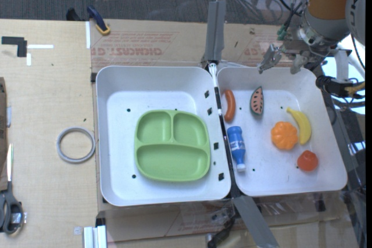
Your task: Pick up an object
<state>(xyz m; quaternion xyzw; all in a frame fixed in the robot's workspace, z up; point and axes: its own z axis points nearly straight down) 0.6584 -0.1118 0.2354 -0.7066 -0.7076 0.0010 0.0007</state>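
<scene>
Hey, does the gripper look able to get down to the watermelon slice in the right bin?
Probably yes. The gripper hangs above the right bin's far rim, open and holding nothing. The watermelon slice lies just below it in the view, apart from the hot dog and the banana, with nothing over it.

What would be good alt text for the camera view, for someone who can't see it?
A robot arm's open gripper hovers above the far edge of the right white bin, which holds a hot dog, watermelon slice, banana, orange pumpkin, tomato and blue bottle. The left bin holds a green divided plate.
</scene>
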